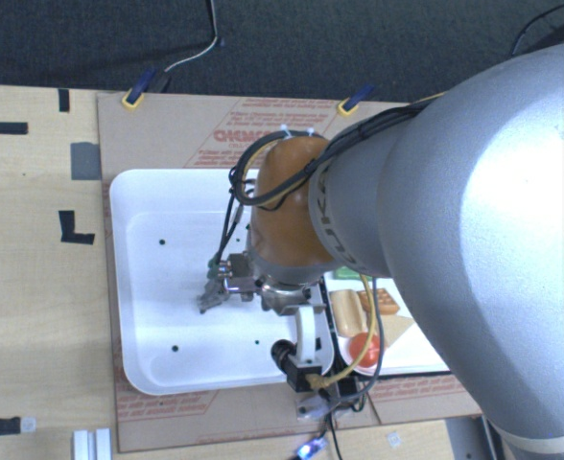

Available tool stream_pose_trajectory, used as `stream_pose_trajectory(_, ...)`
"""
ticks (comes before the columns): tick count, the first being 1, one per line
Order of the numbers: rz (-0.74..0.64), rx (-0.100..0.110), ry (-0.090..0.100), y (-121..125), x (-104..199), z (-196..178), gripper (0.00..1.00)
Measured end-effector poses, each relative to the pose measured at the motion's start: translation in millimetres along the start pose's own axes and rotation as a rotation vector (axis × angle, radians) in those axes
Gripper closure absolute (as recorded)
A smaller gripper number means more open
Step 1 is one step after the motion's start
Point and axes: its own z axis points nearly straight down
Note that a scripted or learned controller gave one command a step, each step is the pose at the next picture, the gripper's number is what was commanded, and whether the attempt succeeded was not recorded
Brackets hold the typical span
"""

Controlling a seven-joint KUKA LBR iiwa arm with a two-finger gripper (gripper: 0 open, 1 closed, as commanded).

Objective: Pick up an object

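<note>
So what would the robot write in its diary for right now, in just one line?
arm: over left bin | gripper: low in that bin, grip unclear | right bin: red, orange, tan items | pick: not confirmed

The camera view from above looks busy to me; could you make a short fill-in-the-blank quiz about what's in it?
1. The band above the arm's wrist is coloured ____.
2. The gripper hangs over the ____ of the two white bins.
3. The round red object lies in the ____ bin.
4. The bins sit on a sheet of ____.

Missing words: orange; left; right; cardboard
</note>
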Motion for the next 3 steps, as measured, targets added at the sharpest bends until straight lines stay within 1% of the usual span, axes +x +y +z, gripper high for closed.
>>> stream_pose_trajectory(1,-0.009,-0.001,0.004,-13.1,95.7,29.5,0.00)
stream_pose_trajectory(2,0.001,-0.024,0.007,42.3,89.1,-147.2,0.00)
stream_pose_trajectory(3,-0.003,-0.021,0.010,-7.5,89.7,-284.5,0.00)
